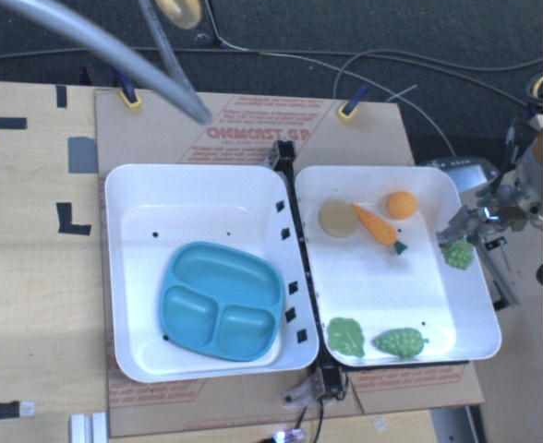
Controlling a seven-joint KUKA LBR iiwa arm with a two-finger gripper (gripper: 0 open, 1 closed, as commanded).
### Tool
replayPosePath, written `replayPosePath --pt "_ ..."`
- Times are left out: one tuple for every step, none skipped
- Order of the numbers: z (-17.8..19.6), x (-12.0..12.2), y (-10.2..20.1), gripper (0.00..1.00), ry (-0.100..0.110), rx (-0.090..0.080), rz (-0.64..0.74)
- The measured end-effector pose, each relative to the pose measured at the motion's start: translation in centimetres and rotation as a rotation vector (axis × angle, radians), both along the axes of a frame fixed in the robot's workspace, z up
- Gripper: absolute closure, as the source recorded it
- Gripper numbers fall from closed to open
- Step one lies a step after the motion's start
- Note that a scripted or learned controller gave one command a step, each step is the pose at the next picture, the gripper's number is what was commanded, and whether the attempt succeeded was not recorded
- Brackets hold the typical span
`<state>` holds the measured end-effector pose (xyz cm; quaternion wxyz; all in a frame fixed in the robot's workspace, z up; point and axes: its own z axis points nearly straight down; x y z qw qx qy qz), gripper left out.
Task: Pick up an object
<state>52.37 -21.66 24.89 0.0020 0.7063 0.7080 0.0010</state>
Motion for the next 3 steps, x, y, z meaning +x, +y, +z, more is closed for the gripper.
replayPosePath --pt "0.4 0.6 4.8 1.0 0.004 0.002 0.004" --pt "-1.1 0.2 10.3 1.0 0.007 0.003 0.003" --pt "-2.4 0.0 15.9 1.0 0.007 0.003 0.004"
